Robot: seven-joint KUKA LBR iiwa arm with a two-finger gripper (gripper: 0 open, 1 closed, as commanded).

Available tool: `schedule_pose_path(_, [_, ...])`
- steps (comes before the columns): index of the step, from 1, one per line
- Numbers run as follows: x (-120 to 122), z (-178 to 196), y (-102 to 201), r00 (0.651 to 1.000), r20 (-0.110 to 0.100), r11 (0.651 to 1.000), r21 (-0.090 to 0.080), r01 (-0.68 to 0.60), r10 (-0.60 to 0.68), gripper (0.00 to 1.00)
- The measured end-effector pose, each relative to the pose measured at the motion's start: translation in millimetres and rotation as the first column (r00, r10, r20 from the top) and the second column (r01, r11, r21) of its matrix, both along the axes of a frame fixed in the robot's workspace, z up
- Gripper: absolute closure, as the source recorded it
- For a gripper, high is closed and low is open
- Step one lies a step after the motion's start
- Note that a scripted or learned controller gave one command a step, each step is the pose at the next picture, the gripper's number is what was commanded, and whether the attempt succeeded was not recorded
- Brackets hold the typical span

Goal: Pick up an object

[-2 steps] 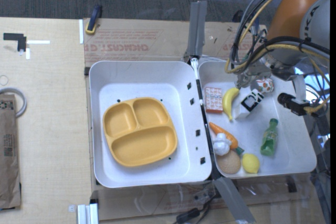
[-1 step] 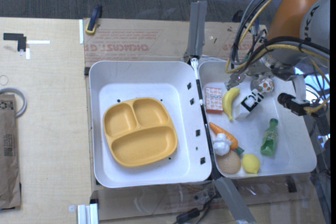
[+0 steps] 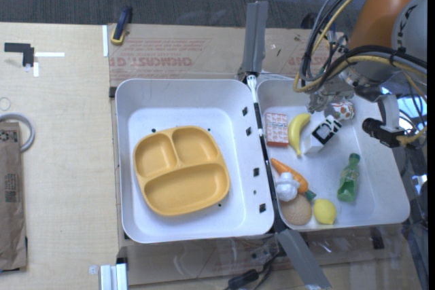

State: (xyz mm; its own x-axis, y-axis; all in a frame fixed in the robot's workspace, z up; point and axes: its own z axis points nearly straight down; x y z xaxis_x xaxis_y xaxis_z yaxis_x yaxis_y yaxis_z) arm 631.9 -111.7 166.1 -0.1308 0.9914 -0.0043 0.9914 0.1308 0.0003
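Observation:
My gripper [image 3: 328, 105] hangs over the back of the right bin [image 3: 380, 214], under the orange-banded wrist and a bundle of cables. Just below it lies a black-and-white carton [image 3: 325, 131], tilted, with a yellow banana [image 3: 297, 132] to its left. I cannot see whether the gripper touches the carton. Further left lies a red-and-white packet [image 3: 276, 128]. Toward the front are an orange carrot [image 3: 291, 172], a white garlic-like piece [image 3: 287, 187], a round brown item [image 3: 296, 211], a lemon [image 3: 325, 212] and a green bottle [image 3: 348, 178].
The left bin [image 3: 129, 146] holds a yellow divided plate [image 3: 180, 170]. A raised divider [image 3: 259, 139] separates the two bins. A black fitting on the arm [image 3: 380, 129] overhangs the right bin's right side. A brown bag [image 3: 10, 187] lies on the bench at far left.

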Motion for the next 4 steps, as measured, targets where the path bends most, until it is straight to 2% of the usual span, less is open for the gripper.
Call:
schedule_pose_path(1, [0,0,0,1.0,0.0,1.0,0.0,0.0,0.0,0.0])
schedule_pose_path(2, [-8,-69,8,0.998,0.008,0.998,0.001,-0.066,0.066,0.0])
schedule_pose_path(3, [-7,-59,8,0.998,0.011,0.998,0.002,-0.064,0.064,1.0])
schedule_pose_path(4, [-7,-50,7,0.998,0.012,0.998,0.0,-0.061,0.061,1.0])
